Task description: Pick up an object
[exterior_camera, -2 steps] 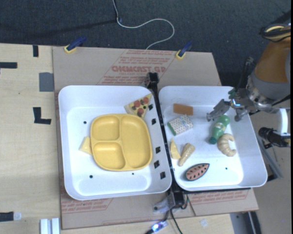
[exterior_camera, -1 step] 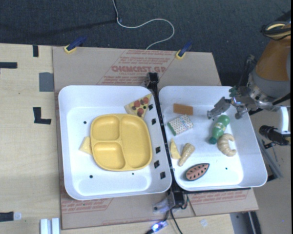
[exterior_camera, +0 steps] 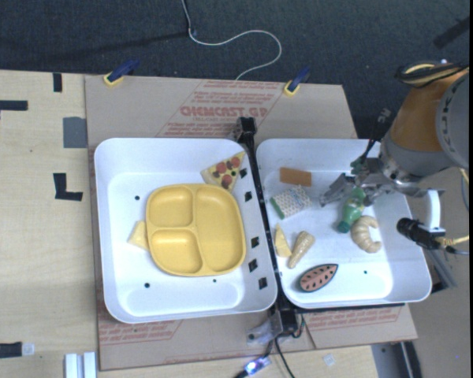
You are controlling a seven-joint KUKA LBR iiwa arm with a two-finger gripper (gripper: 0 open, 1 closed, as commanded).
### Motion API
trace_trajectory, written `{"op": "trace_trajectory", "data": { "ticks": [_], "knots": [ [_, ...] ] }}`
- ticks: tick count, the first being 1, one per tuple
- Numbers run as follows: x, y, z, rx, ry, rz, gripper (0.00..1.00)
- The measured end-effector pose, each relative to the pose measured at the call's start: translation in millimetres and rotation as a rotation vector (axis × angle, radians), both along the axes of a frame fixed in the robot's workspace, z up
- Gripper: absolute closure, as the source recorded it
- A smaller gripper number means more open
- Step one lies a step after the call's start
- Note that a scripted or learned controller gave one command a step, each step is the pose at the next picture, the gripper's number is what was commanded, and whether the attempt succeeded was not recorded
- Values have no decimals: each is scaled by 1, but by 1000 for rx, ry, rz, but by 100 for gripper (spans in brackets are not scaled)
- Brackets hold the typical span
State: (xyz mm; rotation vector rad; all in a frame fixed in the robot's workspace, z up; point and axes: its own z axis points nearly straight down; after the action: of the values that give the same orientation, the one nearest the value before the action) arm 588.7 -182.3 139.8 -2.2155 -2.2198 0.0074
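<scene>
My gripper (exterior_camera: 348,191) hangs over the right bin (exterior_camera: 394,286), its dark fingers spread just above and left of a green bottle (exterior_camera: 350,213). Nothing is visibly between the fingers. A tan croissant (exterior_camera: 366,233) lies right beside the bottle. Further left in that bin lie a brown block (exterior_camera: 295,177), a green-white packet (exterior_camera: 290,203), a pale corn-like piece (exterior_camera: 301,246), a yellow wedge (exterior_camera: 281,242) and a brown oval slice with dark seeds (exterior_camera: 318,276).
The left bin (exterior_camera: 114,172) holds a yellow divided plate (exterior_camera: 195,228), a pizza slice (exterior_camera: 225,172) at its far right corner and a yellow wedge (exterior_camera: 136,233) by the plate's left. A black divider runs between the bins.
</scene>
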Motion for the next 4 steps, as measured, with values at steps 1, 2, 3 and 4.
{"op": "trace_trajectory", "data": {
  "ticks": [1, 2, 3, 4],
  "knots": [
    [6, -1, -30, -7, -25, 0, 0],
    [8, -1, -21, -11, -32, 3, 100],
    [8, 0, 43, -1, -12, 0, 100],
    [10, 0, 88, -1, -11, 0, 100]
  ]
}}
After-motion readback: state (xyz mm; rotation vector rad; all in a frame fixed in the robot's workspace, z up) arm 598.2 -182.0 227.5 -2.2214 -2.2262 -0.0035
